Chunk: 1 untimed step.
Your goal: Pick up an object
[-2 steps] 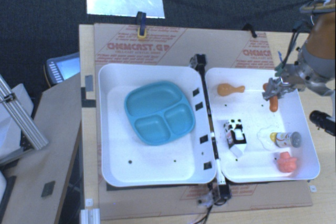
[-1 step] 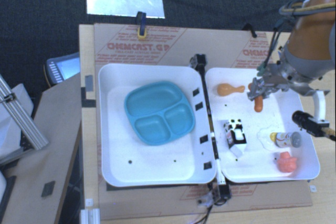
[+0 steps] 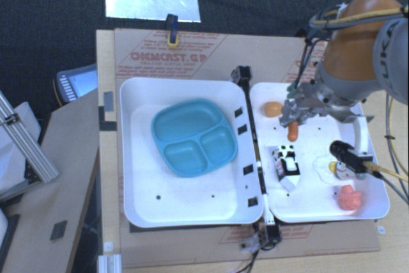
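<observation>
Pink and lumpy, a small toy (image 3: 348, 197) sits in the near right corner of the right bin (image 3: 307, 209). Left of it lies a black-and-white block (image 3: 287, 163), with a fried-egg toy (image 3: 329, 169) between them. Farther back, the gripper (image 3: 293, 117) hangs over the bin's far left part, clenched on an orange carrot-like piece (image 3: 293, 131) whose lower end pokes out beneath the fingers. Just left of it rests an orange ball (image 3: 273, 109). A blue divided plate (image 3: 193, 136) fills the middle of the left bin (image 3: 137, 156).
</observation>
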Motion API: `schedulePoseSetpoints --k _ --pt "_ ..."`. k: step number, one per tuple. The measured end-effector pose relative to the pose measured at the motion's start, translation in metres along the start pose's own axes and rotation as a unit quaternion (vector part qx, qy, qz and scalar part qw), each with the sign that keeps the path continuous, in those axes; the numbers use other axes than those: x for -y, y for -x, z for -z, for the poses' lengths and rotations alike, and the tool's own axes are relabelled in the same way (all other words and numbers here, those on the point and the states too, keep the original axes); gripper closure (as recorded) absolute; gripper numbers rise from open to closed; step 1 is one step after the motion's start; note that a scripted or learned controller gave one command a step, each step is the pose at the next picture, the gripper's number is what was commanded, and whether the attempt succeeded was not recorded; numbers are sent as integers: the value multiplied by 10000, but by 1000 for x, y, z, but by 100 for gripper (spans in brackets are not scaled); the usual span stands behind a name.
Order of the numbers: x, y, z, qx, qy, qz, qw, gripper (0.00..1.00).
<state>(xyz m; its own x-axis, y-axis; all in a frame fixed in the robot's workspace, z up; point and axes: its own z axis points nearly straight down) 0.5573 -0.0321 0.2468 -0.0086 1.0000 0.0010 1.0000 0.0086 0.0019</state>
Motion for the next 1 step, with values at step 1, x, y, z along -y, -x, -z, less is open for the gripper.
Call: schedulePoseSetpoints --k 1 --pt "8 -46 -13 0 -4 -1 10000 100"
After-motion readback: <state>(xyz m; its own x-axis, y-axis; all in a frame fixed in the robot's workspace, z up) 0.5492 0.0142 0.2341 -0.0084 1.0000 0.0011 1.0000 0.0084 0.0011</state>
